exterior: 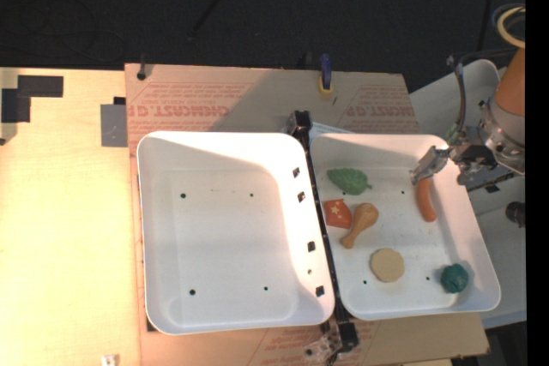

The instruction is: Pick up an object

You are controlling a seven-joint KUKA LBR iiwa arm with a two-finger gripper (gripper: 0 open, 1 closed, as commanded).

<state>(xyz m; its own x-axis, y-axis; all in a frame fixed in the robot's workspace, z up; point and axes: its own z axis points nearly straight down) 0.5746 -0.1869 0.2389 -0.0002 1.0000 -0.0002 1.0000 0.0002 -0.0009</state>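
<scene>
The gripper is at the right side of the right bin, above its right wall. Its two fingers stand wide apart, and nothing is between them. One finger points left over the bin; its tip is just above the far end of the orange sausage. The sausage lies on the bin floor near the right wall. Left of it lie a green leaf, a red piece and a chicken leg. Nearer to the camera lie a round cookie and a dark green ball in the near right corner. The left bin is beside it, to the left.
</scene>
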